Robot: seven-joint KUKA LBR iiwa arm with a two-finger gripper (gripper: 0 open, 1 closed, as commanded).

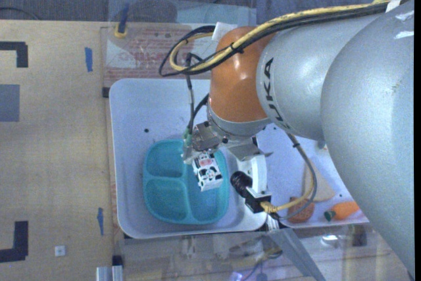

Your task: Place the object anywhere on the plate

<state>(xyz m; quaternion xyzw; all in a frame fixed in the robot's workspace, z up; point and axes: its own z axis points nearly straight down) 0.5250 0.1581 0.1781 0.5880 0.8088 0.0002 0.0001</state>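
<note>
The grey arm's two-finger gripper [205, 171] is hanging over the turquoise divided plastic plate [172, 189], lower centre of the frame, apparently positioned for a drop. The wrist is covering its tip, so its state is unreadable. An orange object [342, 210], possibly the task's, is lying lower right, partly hidden.

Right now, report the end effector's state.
End effector: over the teal plate; open or closed cannot be told, nor whether it holds anything.
</note>
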